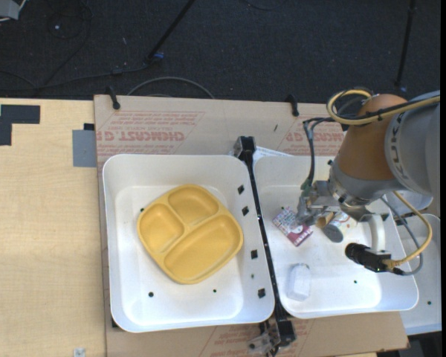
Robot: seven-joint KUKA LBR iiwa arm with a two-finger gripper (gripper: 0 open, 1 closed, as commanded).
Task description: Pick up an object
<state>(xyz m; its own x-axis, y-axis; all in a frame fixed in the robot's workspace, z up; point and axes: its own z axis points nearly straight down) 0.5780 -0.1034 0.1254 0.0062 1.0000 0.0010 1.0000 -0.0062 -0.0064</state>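
Two white bins sit side by side. Nearest in the right bin (334, 303) lies a small white rounded object (299, 280), smooth and pale against the plastic. Farther back, a flat pink-and-white packet (291, 225) lies just beside the gripper (317, 213), which hangs low over it; whether that pincer is open or closed cannot be told. The step looks like the approach to a grasp, and the next move calls for closing squarely on the packet. The left bin (126, 288) holds a glossy yellow three-compartment tray (189, 233).
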